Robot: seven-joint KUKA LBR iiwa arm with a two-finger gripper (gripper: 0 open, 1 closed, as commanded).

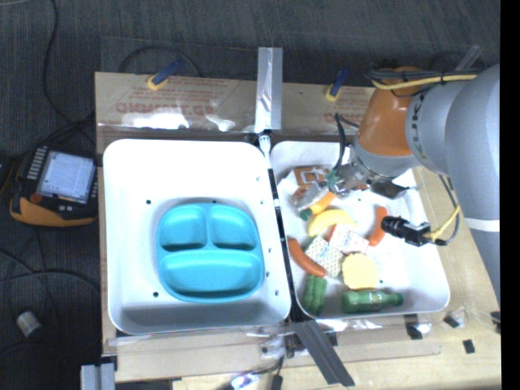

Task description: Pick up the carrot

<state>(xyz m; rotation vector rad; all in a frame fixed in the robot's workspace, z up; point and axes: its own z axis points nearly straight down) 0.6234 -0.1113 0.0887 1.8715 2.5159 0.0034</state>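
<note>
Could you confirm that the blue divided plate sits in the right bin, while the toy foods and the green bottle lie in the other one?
Not quite: the camera view shows the blue divided plate in the left bin, not the right. The toy foods, the carrot among them, and the green bottle do lie in the other one, the right bin.

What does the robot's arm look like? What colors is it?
The arm is big, round and smooth, mostly grey, with a shiny orange band near the wrist. Yellow and black cables run along the top of it. At its end is a small dark and silver gripper, and a black cable loops down beside it to a little black part.
</note>
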